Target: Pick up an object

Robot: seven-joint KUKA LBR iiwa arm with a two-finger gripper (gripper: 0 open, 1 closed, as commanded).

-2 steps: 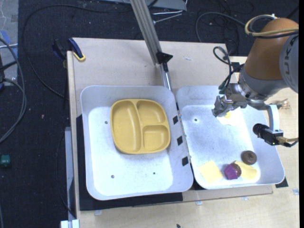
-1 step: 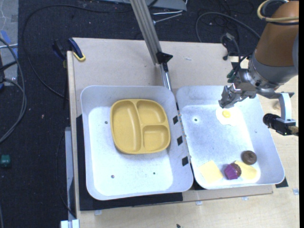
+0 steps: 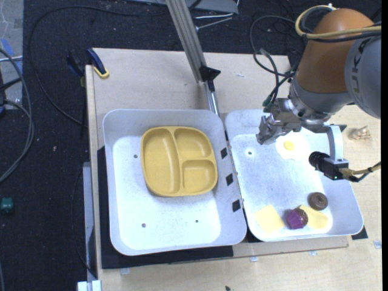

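**Over the right bin, a pick to line up**

Left of centre, a white bin (image 3: 121, 223) holds a yellow divided plate (image 3: 179, 160), lying flat and well apart from the arm's work. Next to it stands the right bin (image 3: 267, 180), where the loose things are. Near its front edge lie a pale yellow slab (image 3: 268, 217), a purple lump (image 3: 296, 218) just beside it, a second yellow piece (image 3: 319, 221) partly behind the lump, and a small brown disc (image 3: 317, 200) a little further back. Toward the bin's far end lies a fried egg toy (image 3: 289, 146), white with a yellow middle.

The gripper (image 3: 268, 132) hangs over that far end, just left of the egg toy, reaching in from the right. Whether its claw is spread or closed I cannot tell, nor is anything visibly held in it.

The egg toy looks the nearest candidate, though it is flat and may slip under the tips. To do this well, the claw should be centred over one thing, lowered straight, and closed only when the piece sits between the tips. The purple lump, being taller, would likely grip more surely.
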